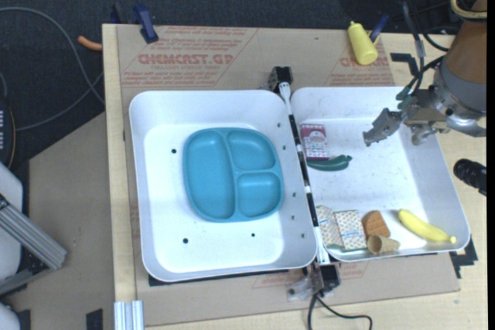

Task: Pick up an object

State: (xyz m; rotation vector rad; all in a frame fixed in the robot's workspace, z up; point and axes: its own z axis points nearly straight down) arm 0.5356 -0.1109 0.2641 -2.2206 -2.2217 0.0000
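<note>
My gripper point(400, 132) hangs over the upper middle of the right bin point(433, 166), open, with nothing between its fingers. To its left lie a small red and white box point(313, 140) and a green pepper point(329, 161), close to the bin's left wall. Along the bin's front edge sit two cracker packets point(340, 229), a brown piece of bread point(377, 223), a tan cone-like piece point(384, 245) and a yellow banana point(424, 227). The gripper touches none of them.
The left bin point(155, 166) holds a blue divided plate point(232, 172). A yellow bottle point(361, 43) and a blue clamp point(145, 23) sit on the bench behind the bins. A black clip point(281, 78) joins the bins at the back.
</note>
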